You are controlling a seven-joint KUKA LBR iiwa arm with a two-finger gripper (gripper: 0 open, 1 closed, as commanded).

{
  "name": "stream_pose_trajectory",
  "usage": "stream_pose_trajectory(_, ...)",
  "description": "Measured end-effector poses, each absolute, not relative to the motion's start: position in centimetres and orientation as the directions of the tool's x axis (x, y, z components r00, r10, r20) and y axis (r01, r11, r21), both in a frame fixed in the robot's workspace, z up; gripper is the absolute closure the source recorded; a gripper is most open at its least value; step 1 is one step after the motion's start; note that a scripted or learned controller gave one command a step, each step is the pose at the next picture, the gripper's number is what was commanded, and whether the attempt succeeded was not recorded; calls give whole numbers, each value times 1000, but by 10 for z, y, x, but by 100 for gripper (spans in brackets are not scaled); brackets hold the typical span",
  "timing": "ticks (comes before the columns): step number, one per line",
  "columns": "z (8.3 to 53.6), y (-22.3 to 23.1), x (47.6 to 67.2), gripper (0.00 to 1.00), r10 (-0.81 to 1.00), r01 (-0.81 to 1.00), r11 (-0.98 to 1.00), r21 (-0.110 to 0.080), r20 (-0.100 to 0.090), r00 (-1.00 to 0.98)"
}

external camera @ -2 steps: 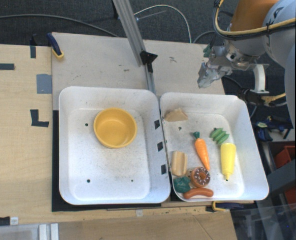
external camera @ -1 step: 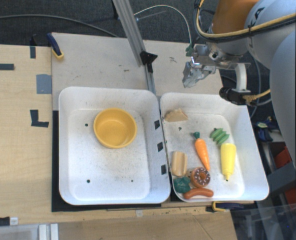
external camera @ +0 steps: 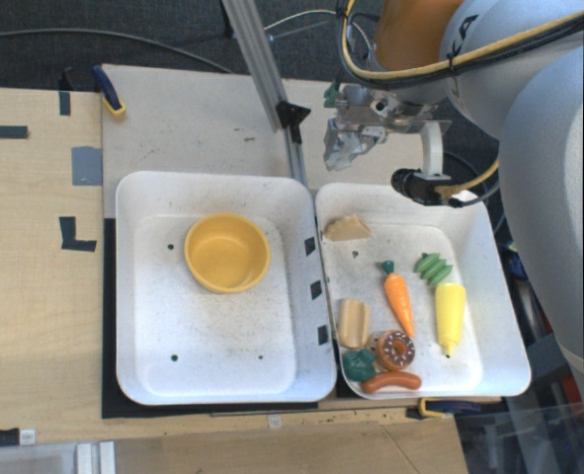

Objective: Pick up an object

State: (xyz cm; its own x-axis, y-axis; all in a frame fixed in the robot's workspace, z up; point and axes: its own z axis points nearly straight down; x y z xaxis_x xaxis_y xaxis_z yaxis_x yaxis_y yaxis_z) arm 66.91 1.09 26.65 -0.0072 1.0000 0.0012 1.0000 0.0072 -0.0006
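Observation:
My gripper point(external camera: 349, 151) hangs high above the back edge of the right bin point(external camera: 469, 220), over the bench, with nothing visible between its fingers. Below it in that bin lie toy foods: a tan bread wedge point(external camera: 346, 228) at the back left, an orange carrot point(external camera: 399, 300), a green piece point(external camera: 433, 268), a yellow corn cob point(external camera: 450, 316), a tan bread slice point(external camera: 353, 322), a chocolate donut point(external camera: 396, 349), a dark green piece point(external camera: 359, 365) and a red sausage point(external camera: 390, 382) at the front.
A yellow bowl point(external camera: 227, 252) stands in the left bin point(external camera: 153, 354). A slanted metal post point(external camera: 262, 57) rises between the bins at the back. A blue and yellow clamp point(external camera: 109, 92) sits at the bench's back left corner.

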Motion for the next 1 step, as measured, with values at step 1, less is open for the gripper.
stream_pose_trajectory(1, 266, 64, 667, 100, 1000, 1000, 6, -1, 1, -6)
